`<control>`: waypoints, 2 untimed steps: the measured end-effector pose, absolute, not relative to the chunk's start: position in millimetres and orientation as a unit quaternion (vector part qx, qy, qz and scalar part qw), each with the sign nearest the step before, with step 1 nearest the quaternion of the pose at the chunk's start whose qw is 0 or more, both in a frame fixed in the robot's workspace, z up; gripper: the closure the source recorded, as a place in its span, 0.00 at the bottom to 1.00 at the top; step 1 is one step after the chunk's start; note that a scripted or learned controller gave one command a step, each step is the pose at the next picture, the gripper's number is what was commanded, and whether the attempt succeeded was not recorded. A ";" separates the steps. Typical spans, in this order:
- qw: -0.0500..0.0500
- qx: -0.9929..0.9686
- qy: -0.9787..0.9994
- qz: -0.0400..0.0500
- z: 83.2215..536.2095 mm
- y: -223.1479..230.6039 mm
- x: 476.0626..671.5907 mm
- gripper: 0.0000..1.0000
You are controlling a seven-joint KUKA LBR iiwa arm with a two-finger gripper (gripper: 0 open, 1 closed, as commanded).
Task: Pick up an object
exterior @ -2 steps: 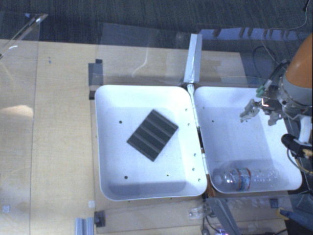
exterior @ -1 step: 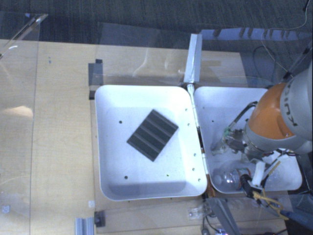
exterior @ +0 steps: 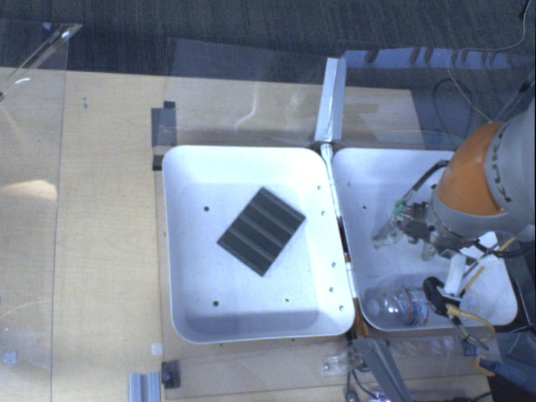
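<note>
from the single overhead view, the grey arm (exterior: pixel 511 166) comes in from the right, its orange band (exterior: pixel 469 182) bulging over the right bin (exterior: pixel 368 182). below the band the wrist bends down and toward the left, ending in the gripper (exterior: pixel 400 227), which sits low over the middle of that bin. the claw is a small blur of metal and cable here, and whether it is apart or together cannot be told. dark cables loop from the wrist along the arm's underside.

a clear plastic bottle (exterior: pixel 400 305) lies on its side at the near edge of the right bin, just below the gripper and apart from it. in the left bin (exterior: pixel 184 224) a dark ribbed rectangular pad (exterior: pixel 261 230) lies flat, turned at a diagonal, near the middle.

the two white bins sit side by side on a pale wooden bench (exterior: pixel 92 224), touching along a shared edge. a grey upright strip (exterior: pixel 331 107) rises behind their junction. clear panels stand around the bench, and dark carpet (exterior: pixel 251 7) runs across the back.
</note>
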State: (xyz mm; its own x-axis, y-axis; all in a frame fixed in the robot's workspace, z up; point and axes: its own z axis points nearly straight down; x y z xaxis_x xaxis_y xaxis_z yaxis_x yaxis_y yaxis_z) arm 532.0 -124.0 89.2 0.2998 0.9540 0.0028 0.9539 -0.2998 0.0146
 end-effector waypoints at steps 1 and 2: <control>0.003 0.807 0.590 0.002 131.1 -190.8 584.7 0.00; 0.002 0.855 0.519 0.002 177.9 -185.9 636.4 0.00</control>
